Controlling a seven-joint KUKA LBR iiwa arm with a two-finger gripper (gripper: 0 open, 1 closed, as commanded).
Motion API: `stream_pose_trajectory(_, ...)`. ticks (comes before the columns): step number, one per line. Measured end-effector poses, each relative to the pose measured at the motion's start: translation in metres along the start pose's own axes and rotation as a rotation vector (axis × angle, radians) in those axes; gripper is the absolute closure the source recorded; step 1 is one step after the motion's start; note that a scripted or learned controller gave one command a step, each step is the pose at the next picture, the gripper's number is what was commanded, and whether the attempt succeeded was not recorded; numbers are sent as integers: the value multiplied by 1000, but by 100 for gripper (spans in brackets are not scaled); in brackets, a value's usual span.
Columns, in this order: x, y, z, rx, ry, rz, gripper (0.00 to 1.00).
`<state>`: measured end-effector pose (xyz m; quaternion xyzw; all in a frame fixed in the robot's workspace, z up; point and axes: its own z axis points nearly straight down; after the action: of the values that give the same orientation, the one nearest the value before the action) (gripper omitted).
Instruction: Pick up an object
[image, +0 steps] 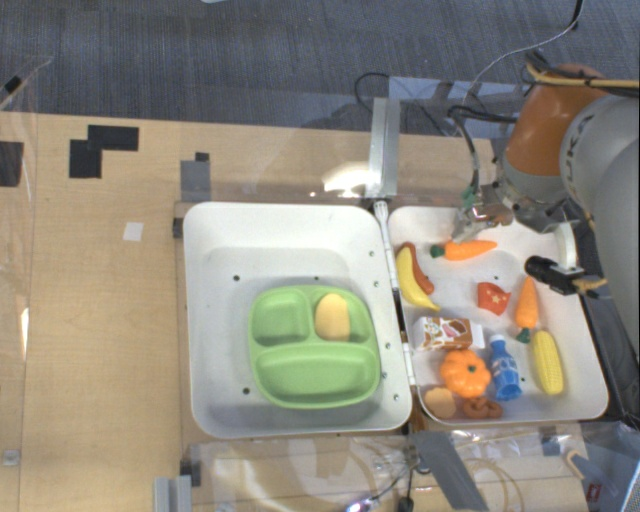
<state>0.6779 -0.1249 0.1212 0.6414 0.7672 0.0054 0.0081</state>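
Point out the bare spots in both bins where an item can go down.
Left bin: bare floor all around the green tray, widest along the far wall. Right bin: crowded at the pumpkin, bottle and corn; one small gap between banana and strawberry.

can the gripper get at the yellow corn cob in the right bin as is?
Probably yes. The yellow corn cob lies flat by the right bin's edge, top uncovered, apart from the blue bottle. The gripper sits at the far end; the nearby wall may crowd one finger.

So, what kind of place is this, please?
Probably a robotics lab bench: a robot arm reaches over two white bins, toy food like a plastic carrot lies inside, and cables run behind.
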Motion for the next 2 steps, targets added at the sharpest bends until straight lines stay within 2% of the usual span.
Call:
stream_pose_trajectory(1,0,-2,4,7,2,0,0)
stream_pose_trajectory(2,-19,-10,32,10,3,-9,0)
